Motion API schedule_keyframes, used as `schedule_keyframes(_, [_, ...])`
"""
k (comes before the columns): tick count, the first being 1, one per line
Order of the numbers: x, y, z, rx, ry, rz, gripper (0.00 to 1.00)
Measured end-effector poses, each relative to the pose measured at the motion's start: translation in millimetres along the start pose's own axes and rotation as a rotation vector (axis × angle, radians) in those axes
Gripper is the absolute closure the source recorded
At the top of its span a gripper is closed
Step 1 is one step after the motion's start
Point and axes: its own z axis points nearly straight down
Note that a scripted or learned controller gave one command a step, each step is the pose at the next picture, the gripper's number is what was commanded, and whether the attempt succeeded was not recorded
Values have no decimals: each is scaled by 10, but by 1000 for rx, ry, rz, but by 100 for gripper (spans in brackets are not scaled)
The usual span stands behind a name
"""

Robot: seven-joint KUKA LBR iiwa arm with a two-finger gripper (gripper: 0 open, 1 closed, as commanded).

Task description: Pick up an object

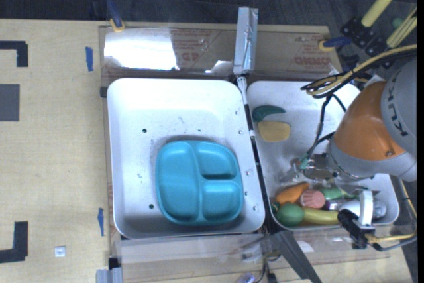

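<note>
Camera view has the gripper low in the right bin, finger spread impossible to tell, above light, smooth toy foods best pinched across their middles.

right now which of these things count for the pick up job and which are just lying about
For the job:
- hand, low in the right bin
- orange piece
- green round piece
- yellow piece
- pale yellow piece
- dark green piece

Lying about:
- blue divided tray in the left bin
- blue tape marks
</note>
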Motion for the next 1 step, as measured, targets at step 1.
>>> schedule_keyframes(1, [-6,1,-1,1,1,-144,0])
